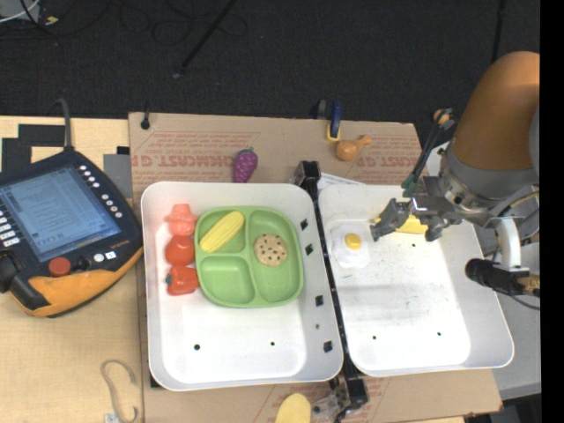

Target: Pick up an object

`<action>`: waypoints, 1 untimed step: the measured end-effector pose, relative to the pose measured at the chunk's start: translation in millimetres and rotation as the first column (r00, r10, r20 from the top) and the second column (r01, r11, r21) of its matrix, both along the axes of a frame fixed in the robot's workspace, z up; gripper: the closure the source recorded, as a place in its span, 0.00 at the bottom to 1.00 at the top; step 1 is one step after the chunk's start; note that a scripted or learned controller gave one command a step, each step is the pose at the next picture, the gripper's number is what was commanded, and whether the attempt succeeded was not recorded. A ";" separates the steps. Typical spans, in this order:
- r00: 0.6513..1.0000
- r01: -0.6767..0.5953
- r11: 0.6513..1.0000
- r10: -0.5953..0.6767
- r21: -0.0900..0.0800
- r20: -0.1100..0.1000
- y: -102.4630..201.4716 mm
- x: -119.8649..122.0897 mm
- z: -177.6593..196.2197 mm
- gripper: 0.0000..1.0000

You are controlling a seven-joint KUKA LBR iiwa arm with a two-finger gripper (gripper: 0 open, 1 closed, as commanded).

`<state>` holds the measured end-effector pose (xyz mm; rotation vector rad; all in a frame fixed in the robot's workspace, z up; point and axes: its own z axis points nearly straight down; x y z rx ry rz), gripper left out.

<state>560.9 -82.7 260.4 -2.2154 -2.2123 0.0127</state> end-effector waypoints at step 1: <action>1.000 -0.002 1.000 0.002 -0.001 0.010 -0.2 1.9 5.5 0.00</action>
